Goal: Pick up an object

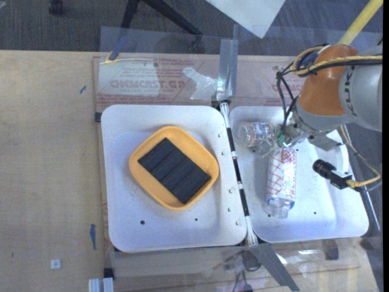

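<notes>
We saw the gripper [285, 135] low at the right bin's [346, 221] back edge, beside a plastic bottle [282, 176]. We could not tell its grasp. A yellow tray [173, 166] lay mid left bin [121, 224].

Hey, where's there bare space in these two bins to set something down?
Left bin: bare floor all around the yellow tray, widest along its near edge. Right bin: bare near corners beside the plastic bottle. Crowded at its far end, where the arm hangs over a clear cup.

one fixed camera above the bench
it looks down at a slant on both shallow white plastic bins [121, 224], the grey arm [364, 96] entering from the right
</notes>
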Controlling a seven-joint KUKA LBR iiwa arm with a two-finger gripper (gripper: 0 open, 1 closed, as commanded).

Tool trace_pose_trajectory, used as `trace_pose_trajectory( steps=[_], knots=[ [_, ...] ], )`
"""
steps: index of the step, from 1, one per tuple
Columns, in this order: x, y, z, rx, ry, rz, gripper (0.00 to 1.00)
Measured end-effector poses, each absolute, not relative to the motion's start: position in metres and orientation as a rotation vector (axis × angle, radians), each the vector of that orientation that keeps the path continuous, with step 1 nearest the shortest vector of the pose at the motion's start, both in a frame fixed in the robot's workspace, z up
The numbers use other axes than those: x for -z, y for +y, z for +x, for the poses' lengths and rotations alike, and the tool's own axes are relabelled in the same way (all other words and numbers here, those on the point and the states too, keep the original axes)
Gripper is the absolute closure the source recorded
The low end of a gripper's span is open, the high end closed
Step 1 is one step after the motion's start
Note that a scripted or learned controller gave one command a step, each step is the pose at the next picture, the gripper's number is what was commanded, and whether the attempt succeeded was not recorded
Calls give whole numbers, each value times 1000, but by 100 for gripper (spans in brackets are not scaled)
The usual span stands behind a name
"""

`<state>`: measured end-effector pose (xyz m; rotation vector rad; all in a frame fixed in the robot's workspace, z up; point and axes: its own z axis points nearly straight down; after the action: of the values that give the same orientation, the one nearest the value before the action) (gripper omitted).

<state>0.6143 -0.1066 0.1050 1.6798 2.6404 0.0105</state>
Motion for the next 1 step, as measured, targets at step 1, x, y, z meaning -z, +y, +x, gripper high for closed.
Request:
trace_pose_trajectory(
  steps=[1],
  knots=[
    [-202,-87,613,-2,2780,1454,100]
  ],
)
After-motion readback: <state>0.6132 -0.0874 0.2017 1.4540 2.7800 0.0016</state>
